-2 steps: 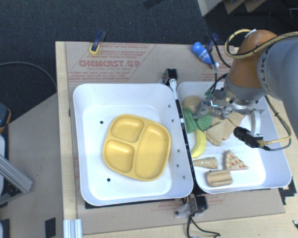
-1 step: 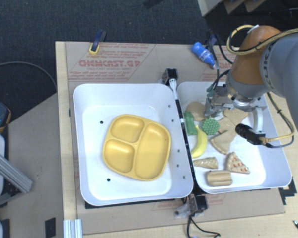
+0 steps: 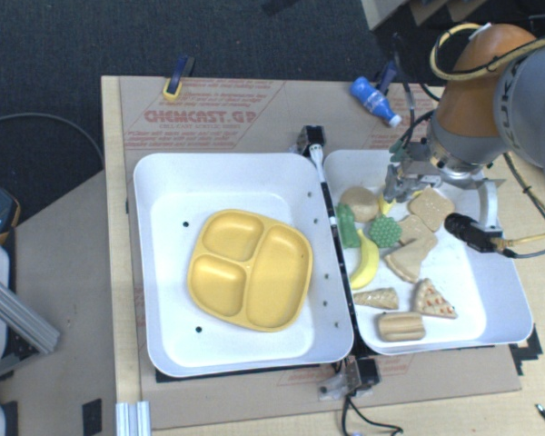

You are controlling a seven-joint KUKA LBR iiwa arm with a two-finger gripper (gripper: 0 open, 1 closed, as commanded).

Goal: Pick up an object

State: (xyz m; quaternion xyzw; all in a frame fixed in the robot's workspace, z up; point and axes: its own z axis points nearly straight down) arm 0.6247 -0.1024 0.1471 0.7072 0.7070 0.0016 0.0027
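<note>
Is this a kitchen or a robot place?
Probably a robot lab, not a kitchen. A grey and orange robot arm reaches over two white bins on a cardboard-covered bench, with cables around. The food, like the pizza slice and banana, looks like toys.

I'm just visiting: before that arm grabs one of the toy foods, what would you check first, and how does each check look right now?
1. Tool is over the right bin, where the food lies: ok.
2. Something lies below it, near the banana and broccoli: ok.
3. Food is spaced apart for a clean grab: not ok, the pieces crowd together.
4. Tool is carrying nothing yet: cannot tell.
5. Yellow tray in the left bin is out of the way: ok.
</note>
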